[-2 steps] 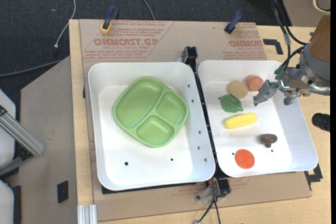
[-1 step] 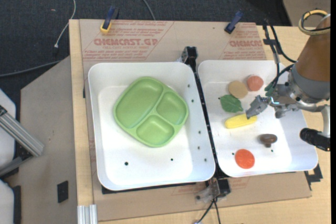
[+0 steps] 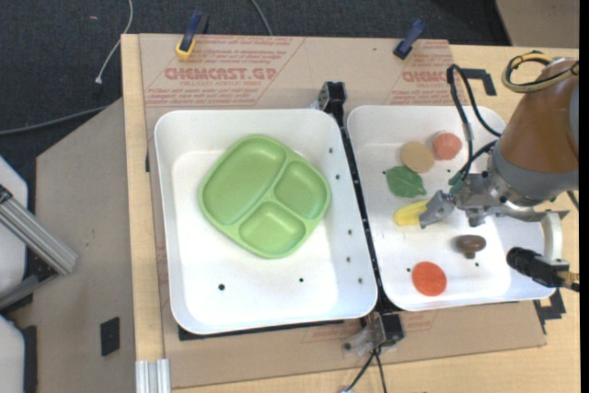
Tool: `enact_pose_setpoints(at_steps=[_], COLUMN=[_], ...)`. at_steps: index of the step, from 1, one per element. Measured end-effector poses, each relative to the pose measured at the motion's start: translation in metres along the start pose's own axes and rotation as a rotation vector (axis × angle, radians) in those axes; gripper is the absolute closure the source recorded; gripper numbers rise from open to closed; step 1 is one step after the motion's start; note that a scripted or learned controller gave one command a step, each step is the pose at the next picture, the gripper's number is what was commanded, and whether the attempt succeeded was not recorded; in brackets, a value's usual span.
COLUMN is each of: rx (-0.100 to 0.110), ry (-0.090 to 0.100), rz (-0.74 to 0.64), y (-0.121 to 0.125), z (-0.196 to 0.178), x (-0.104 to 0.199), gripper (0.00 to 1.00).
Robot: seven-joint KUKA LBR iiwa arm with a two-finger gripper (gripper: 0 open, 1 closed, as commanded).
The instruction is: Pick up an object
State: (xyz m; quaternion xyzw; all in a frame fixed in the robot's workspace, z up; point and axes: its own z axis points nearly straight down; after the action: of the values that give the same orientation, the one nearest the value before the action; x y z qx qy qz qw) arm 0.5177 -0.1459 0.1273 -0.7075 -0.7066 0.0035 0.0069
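The arm's grey and orange body covers the right edge of the right bin [image 3: 386, 285] and runs out of the frame at the right. The tool [image 3: 440, 209] sits low at centre right, its grey tip just beside the yellow piece [image 3: 409, 215]; from this slant I cannot tell how far open it is, and nothing is seen gripped in it.

The yellow piece lies near the middle of the right bin, its long axis running roughly left to right, and its right end meets the tool so that end is hard to make out. Above it lie a leafy green item [image 3: 405, 181], a round tan disc [image 3: 416, 156] and a pinkish ball [image 3: 447, 144]. Lower right are a small brown lump [image 3: 471, 244], too small to identify, and a flat orange-red round [image 3: 428, 277].

The left bin [image 3: 184, 290] holds a smooth, light green plastic tray [image 3: 264, 195] with three compartments, turned at an angle. Both bins rest on a cardboard-covered tabletop [image 3: 276, 60].
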Motion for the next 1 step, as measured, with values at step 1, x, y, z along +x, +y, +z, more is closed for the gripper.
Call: enact_pose_setpoints(at_steps=[1], rx=[-0.008], ry=[-0.001], rz=[-0.001], y=[0.0008], z=[0.0456], x=[0.0001], gripper=[0.0])
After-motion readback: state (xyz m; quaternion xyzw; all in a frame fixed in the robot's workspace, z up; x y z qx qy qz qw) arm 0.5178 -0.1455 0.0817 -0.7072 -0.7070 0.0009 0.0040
